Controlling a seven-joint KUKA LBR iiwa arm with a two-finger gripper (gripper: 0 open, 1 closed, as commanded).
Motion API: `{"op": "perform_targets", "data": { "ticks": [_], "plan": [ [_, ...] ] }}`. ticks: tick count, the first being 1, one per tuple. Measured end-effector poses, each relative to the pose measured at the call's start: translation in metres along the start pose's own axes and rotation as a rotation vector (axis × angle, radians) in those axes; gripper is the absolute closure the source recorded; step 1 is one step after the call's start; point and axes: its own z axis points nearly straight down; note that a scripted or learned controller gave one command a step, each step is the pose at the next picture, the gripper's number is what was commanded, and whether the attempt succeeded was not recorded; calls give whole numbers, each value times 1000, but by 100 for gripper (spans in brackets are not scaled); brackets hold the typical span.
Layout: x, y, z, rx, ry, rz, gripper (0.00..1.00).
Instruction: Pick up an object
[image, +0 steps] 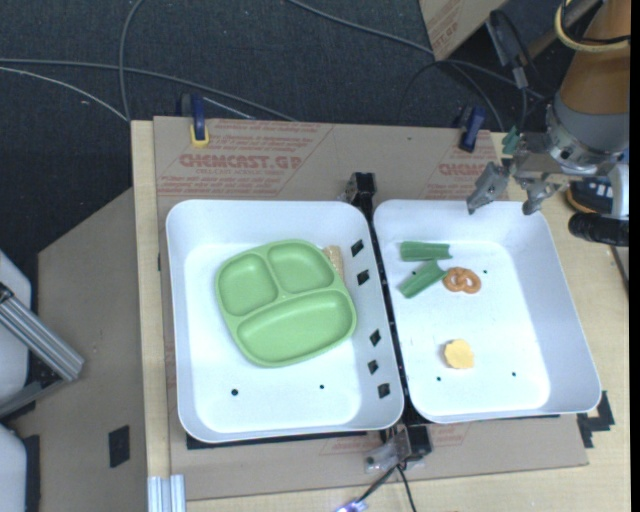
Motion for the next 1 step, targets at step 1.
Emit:
{"op": "perform_targets", "data": {
  "ticks": [1],
  "plan": [
    [0,2,-8,-13,-2,-3,0]
  ]
}}
